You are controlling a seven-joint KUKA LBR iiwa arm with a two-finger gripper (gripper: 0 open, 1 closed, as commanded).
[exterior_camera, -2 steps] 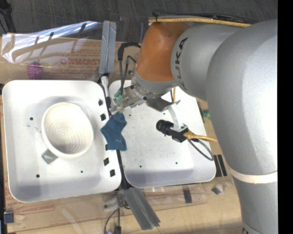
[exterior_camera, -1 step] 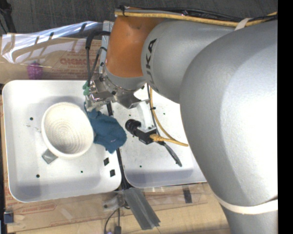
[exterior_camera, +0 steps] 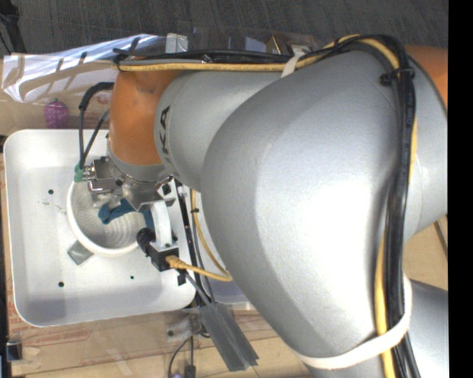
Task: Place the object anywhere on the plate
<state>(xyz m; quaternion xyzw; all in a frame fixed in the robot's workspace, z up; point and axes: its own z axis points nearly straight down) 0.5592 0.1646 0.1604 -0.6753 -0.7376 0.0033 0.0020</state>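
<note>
The gripper (exterior_camera: pixel 118 208) hovers over the plate (exterior_camera: pixel 83 211) — its grip unreadable — so delivery looks close, release unconfirmed.

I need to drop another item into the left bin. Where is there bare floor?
Bare floor runs along the bin's left wall and near edge, below the plate. Only a small grey piece sits there. It is crowded around the plate's right side, under the arm.

A purple object (exterior_camera: pixel 56 114) is seen on the bench just beyond the bin's far edge, beside crinkled clear plastic (exterior_camera: pixel 79 61) spread along the bench's far-left corner.
</note>
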